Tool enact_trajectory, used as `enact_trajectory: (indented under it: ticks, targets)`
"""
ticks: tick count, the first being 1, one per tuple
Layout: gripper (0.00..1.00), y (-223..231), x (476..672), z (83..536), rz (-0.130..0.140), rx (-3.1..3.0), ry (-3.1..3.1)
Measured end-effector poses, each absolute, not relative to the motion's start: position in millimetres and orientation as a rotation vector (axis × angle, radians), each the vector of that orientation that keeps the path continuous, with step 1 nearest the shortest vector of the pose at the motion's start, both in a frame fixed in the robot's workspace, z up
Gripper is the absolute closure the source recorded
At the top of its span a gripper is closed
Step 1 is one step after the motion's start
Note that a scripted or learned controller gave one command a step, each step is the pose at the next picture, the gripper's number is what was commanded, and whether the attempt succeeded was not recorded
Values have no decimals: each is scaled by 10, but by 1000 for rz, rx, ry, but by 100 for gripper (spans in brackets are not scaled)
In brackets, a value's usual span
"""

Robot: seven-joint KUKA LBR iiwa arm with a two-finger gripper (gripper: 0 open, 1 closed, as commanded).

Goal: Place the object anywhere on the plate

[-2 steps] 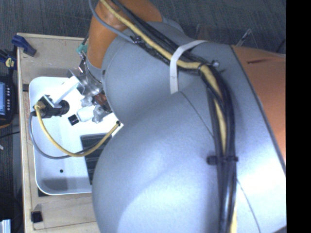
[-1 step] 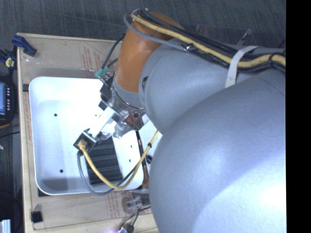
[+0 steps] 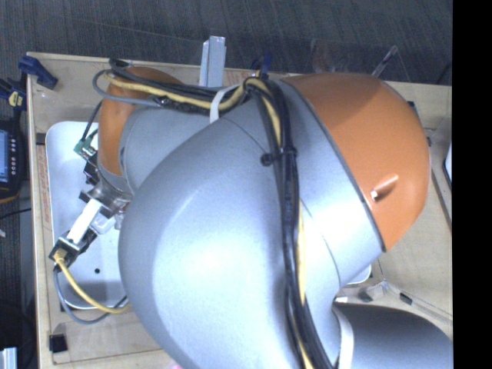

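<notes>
One grey arm over bin

White bin, left side of bench: shallow, one rim and a strip of floor visible. Wooden bench top: pale, bordering the bin. Blue clamp: at the bench's far left corner. Dark carpeted floor: beyond the bench.
</notes>
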State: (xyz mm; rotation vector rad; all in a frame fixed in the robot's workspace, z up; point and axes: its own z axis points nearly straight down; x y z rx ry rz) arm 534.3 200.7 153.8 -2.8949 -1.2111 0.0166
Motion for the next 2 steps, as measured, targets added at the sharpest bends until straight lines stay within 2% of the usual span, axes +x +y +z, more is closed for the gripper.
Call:
enact_trajectory:
  ticks: [1,2]
  targets:
    - [100,1783,5328,3077,4,-2802,-1411]
    - [100,2187,5209,3125,14,-2592,-1765]
